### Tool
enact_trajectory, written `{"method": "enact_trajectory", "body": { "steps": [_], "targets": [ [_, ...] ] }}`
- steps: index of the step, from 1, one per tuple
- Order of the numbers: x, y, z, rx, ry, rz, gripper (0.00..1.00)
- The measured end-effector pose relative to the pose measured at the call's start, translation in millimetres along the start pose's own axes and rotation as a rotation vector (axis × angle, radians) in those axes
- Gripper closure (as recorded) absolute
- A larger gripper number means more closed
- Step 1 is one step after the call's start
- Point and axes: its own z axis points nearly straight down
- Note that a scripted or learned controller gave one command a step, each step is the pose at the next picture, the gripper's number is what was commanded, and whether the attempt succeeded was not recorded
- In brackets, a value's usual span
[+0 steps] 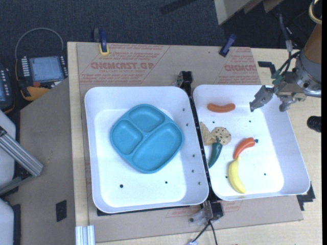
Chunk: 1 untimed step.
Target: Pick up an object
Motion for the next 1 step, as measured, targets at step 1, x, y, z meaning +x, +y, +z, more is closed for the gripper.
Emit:
{"method": "enact_trajectory", "body": {
  "steps": [1],
  "targets": [
    [0.5,2.0,-7.2,-0.013,-0.002,-0.003,0.00]
  ]
}}
